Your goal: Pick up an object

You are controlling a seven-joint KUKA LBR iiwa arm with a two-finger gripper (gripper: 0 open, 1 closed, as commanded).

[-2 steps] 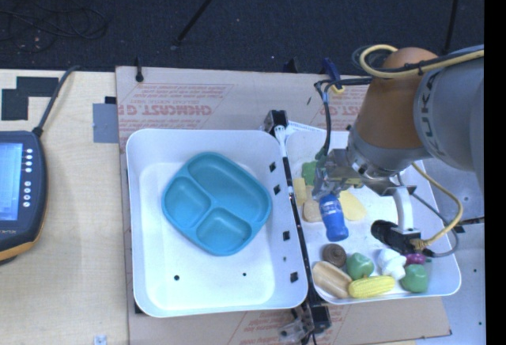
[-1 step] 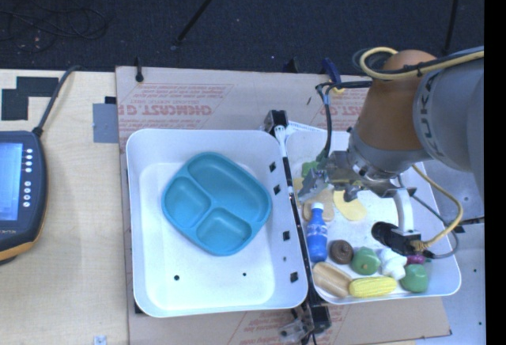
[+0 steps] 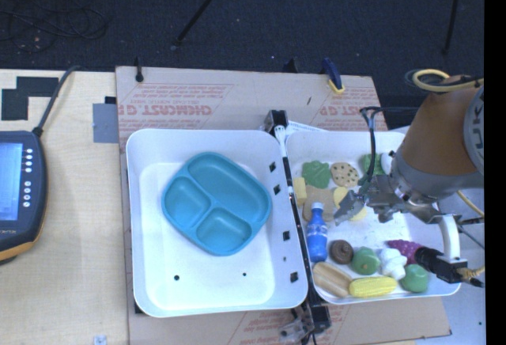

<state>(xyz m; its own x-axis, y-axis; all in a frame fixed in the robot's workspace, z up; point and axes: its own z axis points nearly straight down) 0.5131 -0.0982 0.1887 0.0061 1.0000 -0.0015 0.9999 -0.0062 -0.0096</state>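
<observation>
The arm comes in from three o'clock and its gripper point(image 3: 353, 209) hangs over the middle of the right bin point(image 3: 300, 147). The fingers slant toward nine o'clock, and from this angle I cannot tell whether the jaws are spread or closed; nothing is visibly caught between them.

The task names no particular object, so any toy in the right bin will do. A blue bottle point(image 3: 316, 233) stands just at seven o'clock of the fingertips, near the divider. A yellow piece point(image 3: 342, 196) sits right beside the tips, partly under them. A green leafy toy point(image 3: 316, 173) and a speckled cookie point(image 3: 343, 172) lie at eleven and twelve o'clock. Along the bin's near edge lie a chocolate doughnut point(image 3: 341, 251), a hot dog bun point(image 3: 332, 278), a corn cob point(image 3: 371, 286) and a green apple point(image 3: 365, 261), packed close.

The left bin point(image 3: 205, 296) holds a blue sectioned plate point(image 3: 216, 202), well apart from the gripper.

The main risk is the crowding. With a slanted approach, a finger may land on top of the yellow piece or knock the bottle over against the divider instead of straddling either one. A close on the round, smooth toys near the front could squeeze one out sideways, leaving the jaws shut on nothing. Pinching two neighbours together is also likely.
</observation>
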